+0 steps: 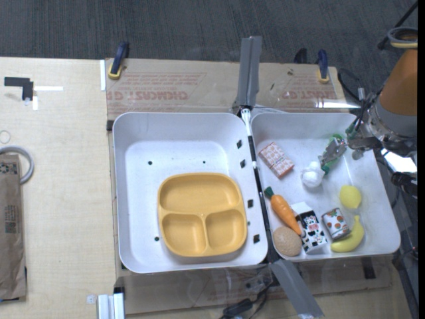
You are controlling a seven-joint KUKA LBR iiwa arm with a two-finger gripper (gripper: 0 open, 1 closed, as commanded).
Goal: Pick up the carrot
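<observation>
Gripper (pixel 330 157) open, empty, just above white ball (pixel 311 177); carrot (pixel 283 209) apart.

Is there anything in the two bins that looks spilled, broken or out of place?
Nothing stands out. The carrot lies whole in the right bin among other toy foods, and the yellow tray sits flat in the left bin.

one fixed camera looked down at a slant from above the bench (pixel 53 178) — far enough to take in both white bins (pixel 126 178) side by side, with the arm (pixel 398 98) entering from the right.
</observation>
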